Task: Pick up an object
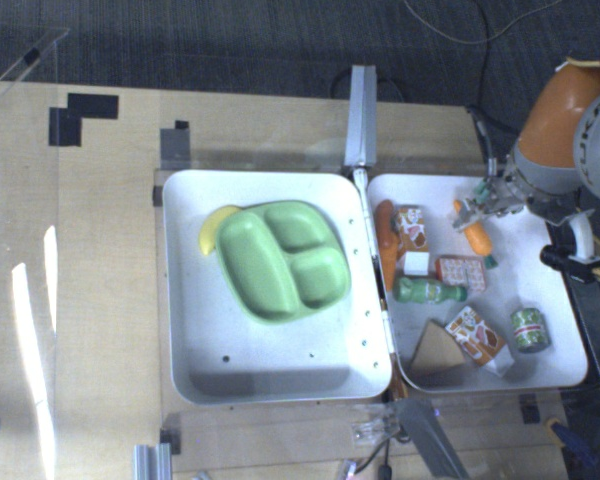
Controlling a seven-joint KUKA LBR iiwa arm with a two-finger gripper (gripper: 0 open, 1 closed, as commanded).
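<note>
My gripper (483,204) hangs over the far part of the right bin (570,368), just above and behind a small orange carrot (477,238). Nothing can be seen held in it. Below the carrot lie a red box (461,272), a green bottle (430,290) on its side and a white cube (416,263). A long orange-red sausage (384,232) runs along the bin's left wall beside a small printed packet (410,225). Near the front are a green can (528,330), a colourful packet (475,335) and a brown wedge (439,349).
The left bin (200,358) holds a green divided plate (282,259) with a yellow banana (215,228) partly under its left edge. A metal divider post (361,118) stands between the bins. The arm's orange band (560,118) is at the right edge.
</note>
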